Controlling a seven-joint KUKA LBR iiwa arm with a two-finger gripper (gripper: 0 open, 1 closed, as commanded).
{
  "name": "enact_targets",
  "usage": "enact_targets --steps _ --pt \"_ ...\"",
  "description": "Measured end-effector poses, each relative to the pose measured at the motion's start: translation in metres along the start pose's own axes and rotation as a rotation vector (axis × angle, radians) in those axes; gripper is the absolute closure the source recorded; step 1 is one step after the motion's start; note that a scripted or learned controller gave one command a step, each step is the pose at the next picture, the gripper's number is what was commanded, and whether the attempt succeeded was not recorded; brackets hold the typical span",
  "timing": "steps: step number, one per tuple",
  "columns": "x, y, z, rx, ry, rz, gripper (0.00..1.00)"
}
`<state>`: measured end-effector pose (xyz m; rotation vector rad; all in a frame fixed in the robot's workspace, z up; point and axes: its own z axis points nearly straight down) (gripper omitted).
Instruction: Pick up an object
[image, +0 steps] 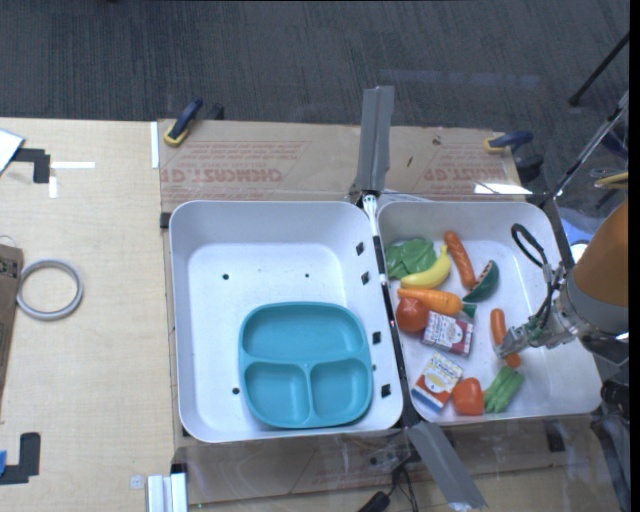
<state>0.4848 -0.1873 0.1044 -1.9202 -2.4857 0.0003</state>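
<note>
"CHEMCAT" cardboard, tool over toys

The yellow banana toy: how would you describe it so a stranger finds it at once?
Look in the right white bin, at its far left part. The yellow curved plastic banana lies against a green leafy toy, above an orange carrot. Nothing else there is yellow.

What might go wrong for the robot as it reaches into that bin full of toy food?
The hand is low in the right bin, by a small orange piece and the green pods. The toys lie crowded, so it might nudge neighbours or pinch two together. The small rounded pieces could slip out. The hand is also near the bin's right wall, where a black loop lies, so it could bump or snag there.
</note>
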Motion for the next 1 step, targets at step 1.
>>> enact_targets --steps 1 --pt "0.0059 0.0377 -0.1059 0.002 -0.001 0.275 1.00"
